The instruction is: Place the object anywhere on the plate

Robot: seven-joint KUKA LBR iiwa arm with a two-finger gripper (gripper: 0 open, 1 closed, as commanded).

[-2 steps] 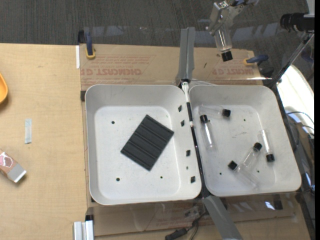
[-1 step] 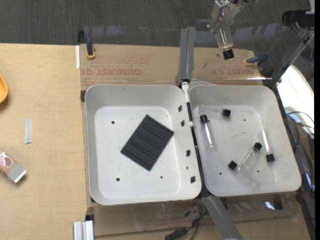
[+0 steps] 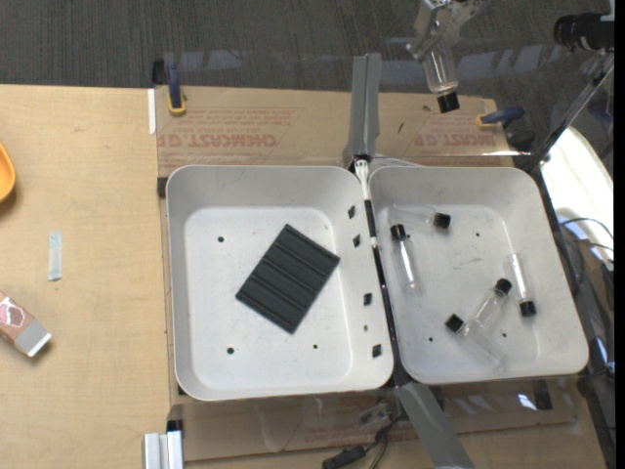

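Observation:
A dark ribbed rectangular plate [image 3: 288, 277] lies flat and turned at an angle in the left bin [image 3: 195, 360]. High above the back edge of the right bin [image 3: 547, 360], my gripper [image 3: 433, 45] is shut on a clear vial [image 3: 439, 74], which hangs tilted with its black cap pointing down. The held vial is well to the right of the plate and beyond it. In the right bin lie three more clear vials with black caps [image 3: 403, 257] [image 3: 518, 283] [image 3: 477, 316] and a loose black cap [image 3: 441, 221].
A grey upright post [image 3: 364, 106] stands at the back between the bins. Clamps [image 3: 174, 96] [image 3: 500, 117] sit on the cardboard behind. On the wooden bench to the left lie a small grey strip [image 3: 55, 257] and a red-and-white packet [image 3: 21, 325].

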